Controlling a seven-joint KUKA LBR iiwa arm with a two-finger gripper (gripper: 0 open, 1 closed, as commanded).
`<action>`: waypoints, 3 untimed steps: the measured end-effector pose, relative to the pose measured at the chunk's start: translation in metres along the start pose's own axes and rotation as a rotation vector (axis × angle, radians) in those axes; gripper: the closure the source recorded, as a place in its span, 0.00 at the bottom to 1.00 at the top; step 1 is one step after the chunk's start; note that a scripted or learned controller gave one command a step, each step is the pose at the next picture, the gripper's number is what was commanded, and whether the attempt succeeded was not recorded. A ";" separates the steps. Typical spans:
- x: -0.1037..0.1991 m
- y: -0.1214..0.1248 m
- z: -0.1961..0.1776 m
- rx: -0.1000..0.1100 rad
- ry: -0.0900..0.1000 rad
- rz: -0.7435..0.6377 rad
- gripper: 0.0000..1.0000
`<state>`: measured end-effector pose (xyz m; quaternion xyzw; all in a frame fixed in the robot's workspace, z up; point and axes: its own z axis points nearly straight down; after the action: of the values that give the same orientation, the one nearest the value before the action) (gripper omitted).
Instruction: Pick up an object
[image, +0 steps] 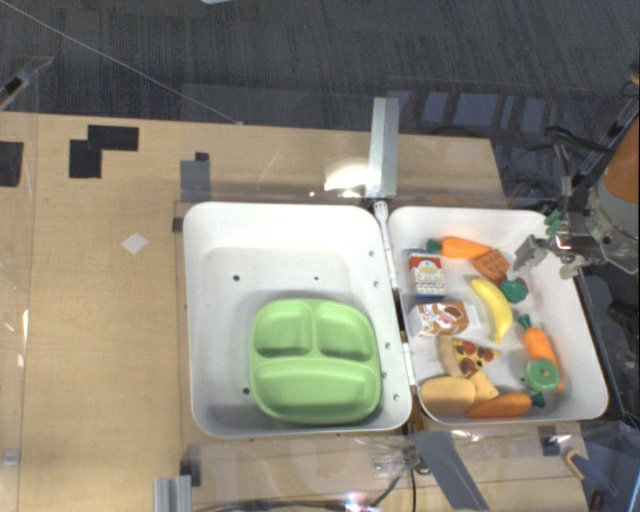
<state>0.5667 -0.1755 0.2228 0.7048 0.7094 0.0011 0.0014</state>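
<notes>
Claw hangs over the right bin's far edge, can't tell if it's gripping; banana and carrot sit nearby.

One camera, fixed high above the counter, looking down at a slant, so the far edge and a strip of dark floor beyond it run along the top. It sits well back: both white bins fit whole, the left bin near mid-frame, the right bin toward the right side. The arm comes in from the right edge, cut off by the frame.
</notes>
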 end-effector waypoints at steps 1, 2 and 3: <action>0.035 -0.054 0.089 0.002 0.000 0.075 0.00; -0.022 0.014 0.132 -0.012 -0.004 -0.053 0.00; -0.020 0.017 0.118 -0.018 -0.002 -0.055 1.00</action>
<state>0.5846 -0.1949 0.1046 0.6850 0.7285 0.0067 0.0085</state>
